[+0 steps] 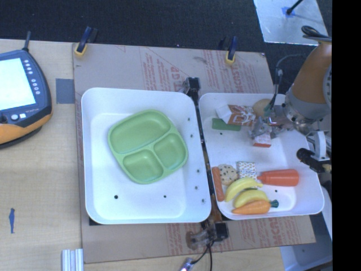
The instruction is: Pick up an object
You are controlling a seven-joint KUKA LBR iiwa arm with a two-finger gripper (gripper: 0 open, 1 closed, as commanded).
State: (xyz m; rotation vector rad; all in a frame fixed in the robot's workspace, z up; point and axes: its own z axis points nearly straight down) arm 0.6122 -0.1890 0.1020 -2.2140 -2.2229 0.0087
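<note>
Green moulded three-compartment plate (148, 145) in the smooth left bin (93, 168); gripper (264, 130) over the right bin (307, 202), grip state unclear.

Light is bright and even across the bench, seeming to fall from above. The two white bins (141, 208) to the left of the gripper (264, 130) are close to overexposed, their floors washed nearly featureless. Shadows are soft and short: a faint one hugs the green tray (148, 145) well left of the gripper. The dark floor (141, 10) beyond the gripper is underexposed, though a pale patch (282, 16) there glares. Focus is slightly soft throughout; the small items around the gripper blur together.
</note>
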